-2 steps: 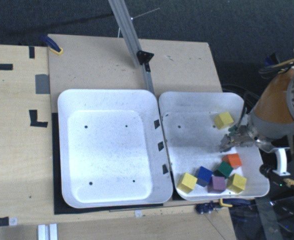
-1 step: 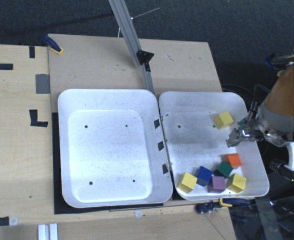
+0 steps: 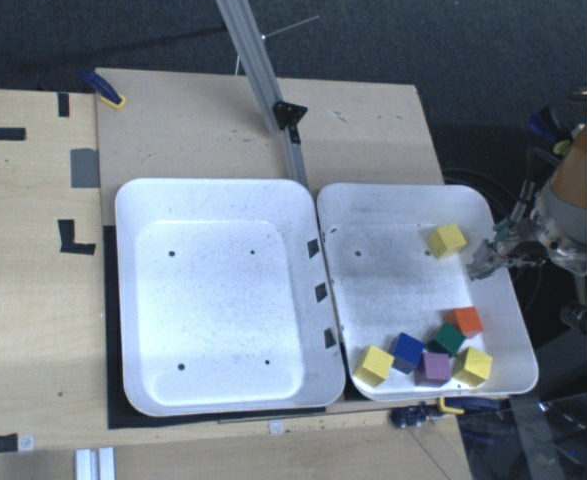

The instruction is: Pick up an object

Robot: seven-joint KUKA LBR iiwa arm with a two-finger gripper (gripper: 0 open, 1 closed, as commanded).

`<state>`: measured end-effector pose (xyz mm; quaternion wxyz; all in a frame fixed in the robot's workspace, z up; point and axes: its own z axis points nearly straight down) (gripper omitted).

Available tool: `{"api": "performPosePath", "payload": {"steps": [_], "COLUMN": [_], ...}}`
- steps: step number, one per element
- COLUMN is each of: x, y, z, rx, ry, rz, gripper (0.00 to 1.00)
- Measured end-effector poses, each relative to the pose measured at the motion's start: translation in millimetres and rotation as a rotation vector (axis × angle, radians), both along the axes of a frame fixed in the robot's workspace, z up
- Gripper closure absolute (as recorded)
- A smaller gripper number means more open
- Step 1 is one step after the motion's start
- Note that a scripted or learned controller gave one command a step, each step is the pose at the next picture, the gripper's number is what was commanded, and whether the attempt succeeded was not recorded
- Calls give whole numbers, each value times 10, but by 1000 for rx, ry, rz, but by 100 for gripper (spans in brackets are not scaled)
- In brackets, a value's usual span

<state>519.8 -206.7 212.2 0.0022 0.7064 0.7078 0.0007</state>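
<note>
Just left of the hand (image 3: 485, 260) lies the yellow block (image 3: 447, 240).

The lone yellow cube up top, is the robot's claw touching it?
Apart. The camera view shows bare white bin floor between the yellow cube and the gripper.

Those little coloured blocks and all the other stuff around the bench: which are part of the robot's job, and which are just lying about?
Part of the job:
- gripper
- lone yellow block
- cluster: orange block, green block, blue block, purple block, two more yellow blocks
- right bin

Lying about:
- left bin
- metal pole
- blue-and-yellow clamp
</note>
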Motion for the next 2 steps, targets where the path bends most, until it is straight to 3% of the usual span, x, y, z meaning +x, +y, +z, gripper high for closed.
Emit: {"api": "performPosePath", "payload": {"steps": [2], "x": [151], "y": [1086], "z": [48], "rx": [4], "ry": [6], "rz": [5], "gripper": [100]}}
